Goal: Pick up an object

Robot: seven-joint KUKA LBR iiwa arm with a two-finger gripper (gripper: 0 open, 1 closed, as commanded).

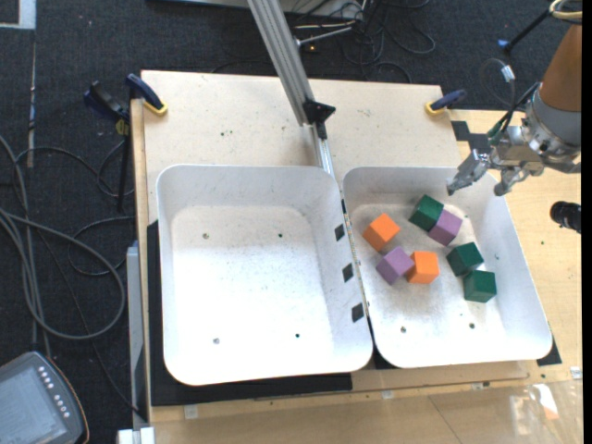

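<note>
Blocks, seven of them, sit clustered in the right bin (518, 326), all below and to the left of my pincer (481, 181). Nearest to it are a dark green block (426, 213) and a purple block (446, 226) touching each other, just below and left of my fingertips. Farther left lies an orange block (381, 231); lower down a second purple block (396, 265) leans against a second orange block (425, 267). Almost straight beneath my pincer, but well lower, two more green blocks (465, 258) (480, 286) sit close together.

My arm comes in from the right, the orange band (564, 72) high above the grey wrist (550, 132), and the wrist tilts so that my fingers point down and to the left over the bin's far right corner.

Around the blocks there is bare bin floor toward the near wall and along the right wall. The left bin (185, 276) lies well away to my left, past the shared rims in the middle. A slanted metal bar (277, 44) crosses the bench behind it.

My two fingers are spread apart, one reaching lower left and one lower right, with nothing between them and nothing touched.
</note>
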